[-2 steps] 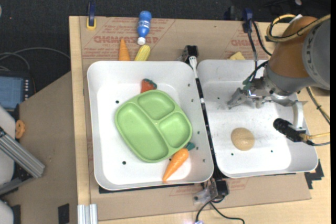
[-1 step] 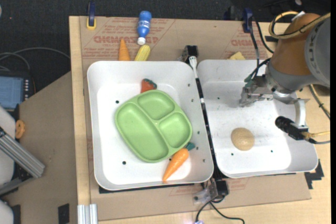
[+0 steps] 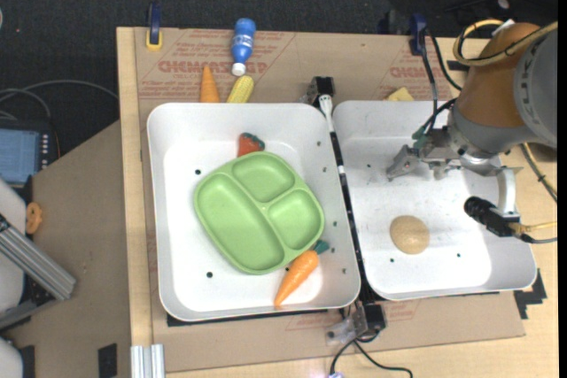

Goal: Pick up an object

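In the right bin (image 3: pixel 469 274) lies a round tan ball-like object (image 3: pixel 409 235), near the middle front. My gripper (image 3: pixel 418 159) hangs over the back part of that bin, up and slightly right of the tan object and apart from it. Nothing shows held in it. The left bin (image 3: pixel 177 279) holds a green divided plate (image 3: pixel 259 211). An orange carrot (image 3: pixel 297 276) leans against the plate's front right edge. A small red and orange piece (image 3: pixel 250 142) peeks out behind the plate.
On the cardboard behind the left bin lie a blue and white bottle (image 3: pixel 241 45), a small carrot (image 3: pixel 208 86) and a yellow corn piece (image 3: pixel 240 88). A yellow scrap (image 3: pixel 400 94) sits behind the right bin. Cables (image 3: pixel 514 226) run along the right bin's right side.
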Tool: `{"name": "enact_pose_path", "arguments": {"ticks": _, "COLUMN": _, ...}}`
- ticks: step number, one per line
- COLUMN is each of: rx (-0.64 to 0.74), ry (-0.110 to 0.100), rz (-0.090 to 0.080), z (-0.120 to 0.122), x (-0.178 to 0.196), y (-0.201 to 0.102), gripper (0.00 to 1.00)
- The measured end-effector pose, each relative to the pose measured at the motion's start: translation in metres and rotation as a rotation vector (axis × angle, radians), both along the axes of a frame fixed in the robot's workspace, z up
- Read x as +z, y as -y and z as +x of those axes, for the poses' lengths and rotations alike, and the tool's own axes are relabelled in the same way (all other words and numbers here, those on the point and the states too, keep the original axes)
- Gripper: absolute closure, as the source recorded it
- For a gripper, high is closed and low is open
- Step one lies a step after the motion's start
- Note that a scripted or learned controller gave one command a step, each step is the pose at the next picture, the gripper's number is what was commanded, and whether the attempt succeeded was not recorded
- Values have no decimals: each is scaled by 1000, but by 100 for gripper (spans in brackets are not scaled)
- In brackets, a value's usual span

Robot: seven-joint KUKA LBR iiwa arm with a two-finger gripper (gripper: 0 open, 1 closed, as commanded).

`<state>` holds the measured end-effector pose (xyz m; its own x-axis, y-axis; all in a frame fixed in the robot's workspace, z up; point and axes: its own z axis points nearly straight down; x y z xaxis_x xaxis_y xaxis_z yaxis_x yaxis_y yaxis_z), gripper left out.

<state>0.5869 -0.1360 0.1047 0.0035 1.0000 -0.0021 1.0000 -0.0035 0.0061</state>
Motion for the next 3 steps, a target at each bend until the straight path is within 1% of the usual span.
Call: {"name": "enact_pose_path", "arguments": {"ticks": 3, "rx": 0, "ry": 0, "rz": 0, "z": 0, "x": 0, "y": 0, "gripper": 0}}
